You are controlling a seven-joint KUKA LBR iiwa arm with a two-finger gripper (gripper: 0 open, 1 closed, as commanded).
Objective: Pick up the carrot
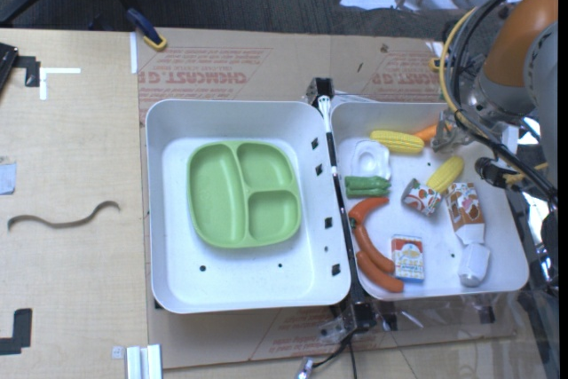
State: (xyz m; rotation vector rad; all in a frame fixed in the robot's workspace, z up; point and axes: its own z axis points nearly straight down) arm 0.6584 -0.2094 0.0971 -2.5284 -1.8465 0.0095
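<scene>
A cardboard-covered counter (222, 67) carried two white bins: the left bin (169, 191) with a green divided plate (244, 191), the right bin (506, 271) full of toy food. The arm (519, 49) hung over the right bin's far right corner. Whether its jaws were released or clenched could not be told. The carrot (429, 133), a small orange tip, lay just left of the arm's wrist, behind a corn cob (397, 140), mostly hidden, its long axis unclear.
</scene>
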